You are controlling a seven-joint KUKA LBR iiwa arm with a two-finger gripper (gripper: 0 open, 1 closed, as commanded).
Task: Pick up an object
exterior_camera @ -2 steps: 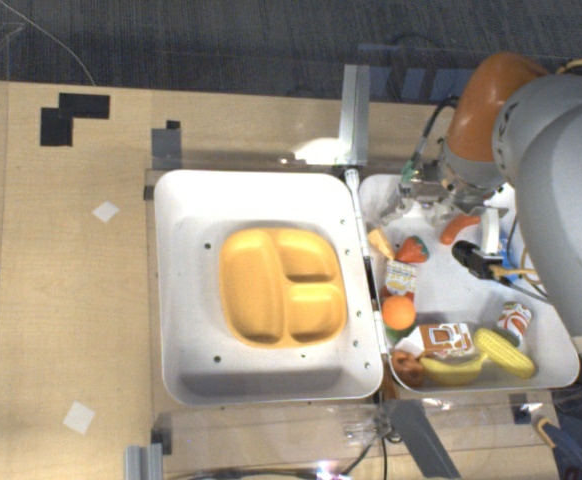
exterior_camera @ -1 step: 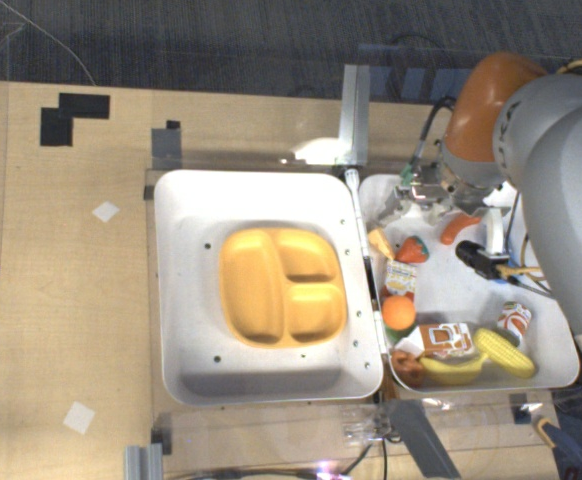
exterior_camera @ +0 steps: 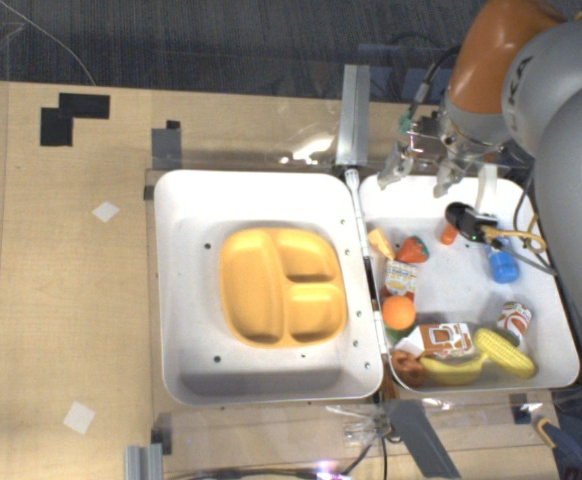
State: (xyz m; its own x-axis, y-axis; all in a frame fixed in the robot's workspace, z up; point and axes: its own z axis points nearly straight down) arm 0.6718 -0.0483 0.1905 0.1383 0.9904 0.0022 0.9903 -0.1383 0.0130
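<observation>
My gripper (exterior_camera: 415,177) hangs over the back edge of the right bin (exterior_camera: 561,313), open, with nothing between its fingers. Below it, toward the front of the bin, lie a yellow wedge (exterior_camera: 379,243), a red strawberry-like piece (exterior_camera: 412,251), a small pale packet (exterior_camera: 401,279) and an orange (exterior_camera: 399,313). A banana (exterior_camera: 452,369), a corn cob (exterior_camera: 505,354) and a brown box (exterior_camera: 445,339) crowd the front. A blue piece (exterior_camera: 503,266), a small orange piece (exterior_camera: 448,235) and a red-and-white can (exterior_camera: 514,319) sit on the right side.
The left bin (exterior_camera: 186,268) holds a yellow divided plate (exterior_camera: 281,286) in its middle. A metal post (exterior_camera: 353,113) rises between the bins at the back. The grey arm with its orange band (exterior_camera: 496,53) fills the upper right.
</observation>
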